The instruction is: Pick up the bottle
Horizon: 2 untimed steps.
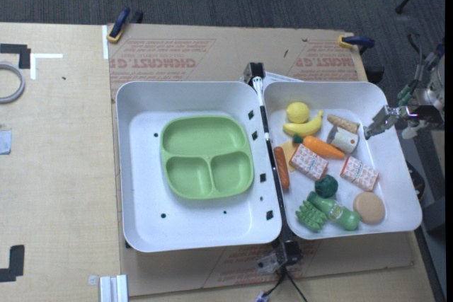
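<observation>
The bottle (338, 213) is green and lies on its side near the front of the right bin (400, 167). It sits between a ridged green toy vegetable (308, 216) and a round tan bun (369, 208). My gripper (379, 122) hangs over that bin's right rim, toward the far side. It is well apart from the bottle, which lies nearer the front and to the left. Nothing shows in the gripper.
The right bin also holds a lemon (298, 112), banana (303, 126), carrot (323, 147), sausage (282, 167), two red-and-white boxes (309, 162), a small can (343, 140) and dark broccoli (326, 186). The left bin (134, 173) holds a green divided plate (207, 156).
</observation>
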Each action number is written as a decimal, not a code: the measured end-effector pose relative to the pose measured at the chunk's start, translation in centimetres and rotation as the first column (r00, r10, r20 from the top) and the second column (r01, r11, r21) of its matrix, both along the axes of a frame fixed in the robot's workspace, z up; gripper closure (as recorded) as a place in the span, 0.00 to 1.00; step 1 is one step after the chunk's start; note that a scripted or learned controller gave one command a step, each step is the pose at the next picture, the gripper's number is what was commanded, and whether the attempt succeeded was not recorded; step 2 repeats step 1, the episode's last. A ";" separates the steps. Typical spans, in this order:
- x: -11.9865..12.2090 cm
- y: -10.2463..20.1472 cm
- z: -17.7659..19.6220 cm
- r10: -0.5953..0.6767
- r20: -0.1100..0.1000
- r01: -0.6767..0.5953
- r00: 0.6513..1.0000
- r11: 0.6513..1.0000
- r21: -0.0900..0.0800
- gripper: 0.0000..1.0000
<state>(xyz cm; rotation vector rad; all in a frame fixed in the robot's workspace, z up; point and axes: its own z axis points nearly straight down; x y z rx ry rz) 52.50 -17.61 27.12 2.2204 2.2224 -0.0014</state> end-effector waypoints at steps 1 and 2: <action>0.0 0.0 0.9 0.001 0.000 -0.001 1.000 1.000 -0.001 1.00; 0.0 0.0 0.9 0.001 0.000 -0.001 1.000 1.000 -0.001 1.00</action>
